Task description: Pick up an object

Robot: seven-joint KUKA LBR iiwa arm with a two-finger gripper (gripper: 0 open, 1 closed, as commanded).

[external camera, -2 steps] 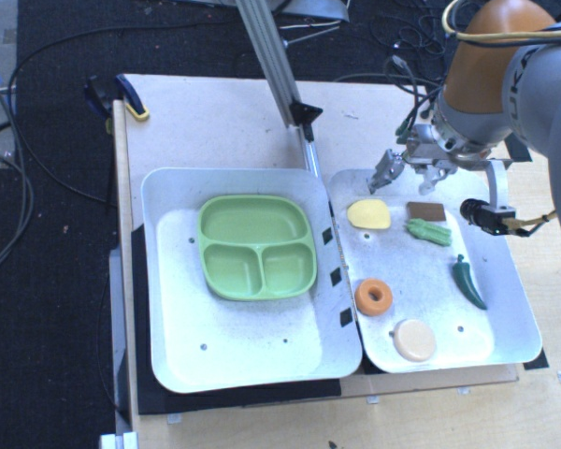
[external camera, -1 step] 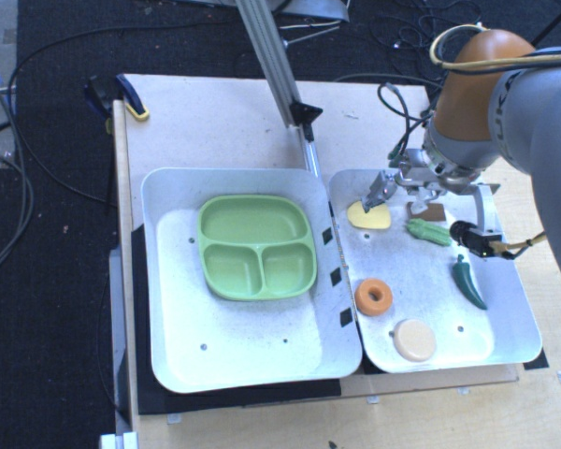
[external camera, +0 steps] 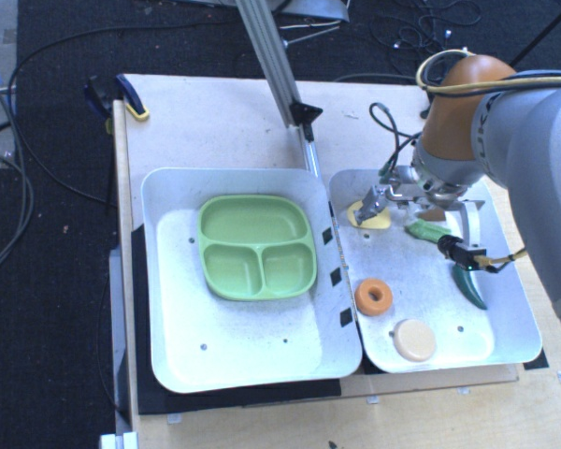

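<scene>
Low over the right bin point(external camera: 505, 344), near its far-left corner, with the tool point(external camera: 381, 204) right at a yellow piece point(external camera: 369, 217). Cannot tell how wide the tool is or whether anything is truly gripped. Best to centre over the yellow piece, close firmly, lift straight. Nearby: green pepper point(external camera: 471, 283), orange ring point(external camera: 374, 296), cream disc point(external camera: 415, 339). No readable writing anywhere.
</scene>
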